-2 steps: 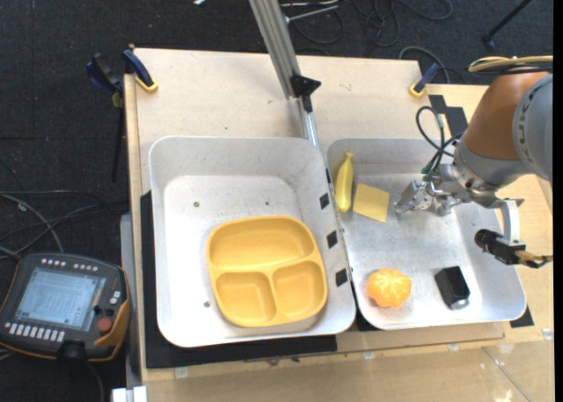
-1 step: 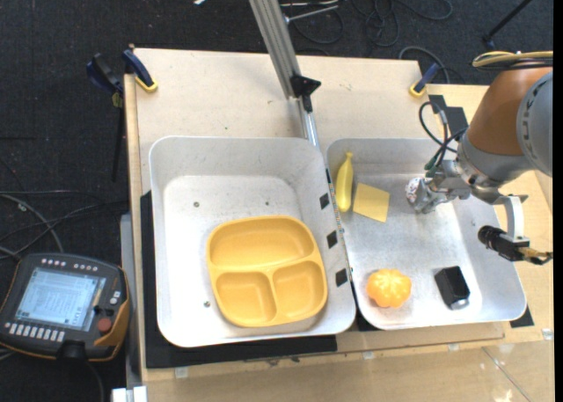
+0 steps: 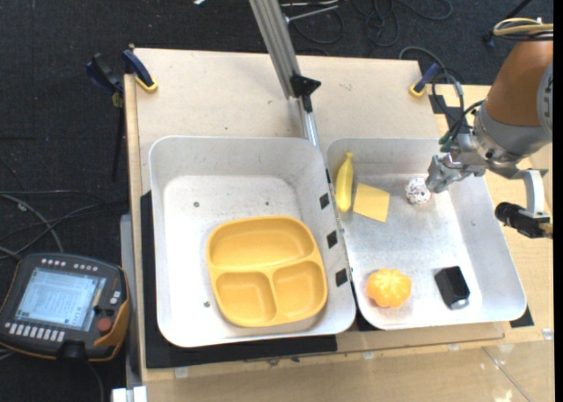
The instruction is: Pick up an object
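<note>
Two shallow white bins sit side by side on the pale surface (image 3: 220,92). Nearest the camera, in the left bin (image 3: 176,163), lies a yellow divided tray (image 3: 264,270) with three compartments, one long one on the far side and two smaller ones on the near side. In the right bin (image 3: 493,251), along the near end, an orange fruit (image 3: 388,288) rests close to the wall shared with the other bin, and a small black block (image 3: 452,286) lies to its right, apart from it. Farther back in the same bin, a yellow banana (image 3: 345,182) lies along the dividing wall, with a pale yellow wedge (image 3: 371,202) touching or just beside it. A small white speckled ball (image 3: 418,191) sits on the bin floor to the right of the wedge. The claw (image 3: 437,176) comes in from the right on the grey arm (image 3: 519,101) and sits just beside the ball, at its right and slightly farther back; whether they touch is unclear. Whether the claw is parted or closed, I cannot tell. A metal pole (image 3: 273,22) slants across the far side of the surface. Off to the left, on the dark floor, is a handheld control pendant (image 3: 57,303).
</note>
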{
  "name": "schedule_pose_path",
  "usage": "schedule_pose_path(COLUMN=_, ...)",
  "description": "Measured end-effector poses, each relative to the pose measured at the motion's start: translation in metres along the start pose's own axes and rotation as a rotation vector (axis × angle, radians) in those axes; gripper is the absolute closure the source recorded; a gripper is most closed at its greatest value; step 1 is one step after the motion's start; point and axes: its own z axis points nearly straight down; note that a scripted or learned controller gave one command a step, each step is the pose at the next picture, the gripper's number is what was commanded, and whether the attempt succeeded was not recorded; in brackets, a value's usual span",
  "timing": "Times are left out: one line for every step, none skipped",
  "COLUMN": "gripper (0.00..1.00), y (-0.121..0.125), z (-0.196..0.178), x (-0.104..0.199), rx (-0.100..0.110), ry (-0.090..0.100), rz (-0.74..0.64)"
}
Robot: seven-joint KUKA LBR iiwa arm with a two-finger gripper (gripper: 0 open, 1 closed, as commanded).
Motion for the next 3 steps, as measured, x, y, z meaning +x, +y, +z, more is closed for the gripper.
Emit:
schedule_pose_path(gripper=1.00, y=-0.003, z=-0.061, x=0.006, rx=-0.002, ry=-0.001, rz=-0.001)
schedule_pose_path(gripper=1.00, y=-0.001, z=-0.095, x=0.006, rx=0.001, ry=0.000, rz=-0.001)
schedule_pose_path(gripper=1.00, y=-0.011, z=-0.083, x=0.063, rx=0.008, ry=0.004, rz=-0.005)
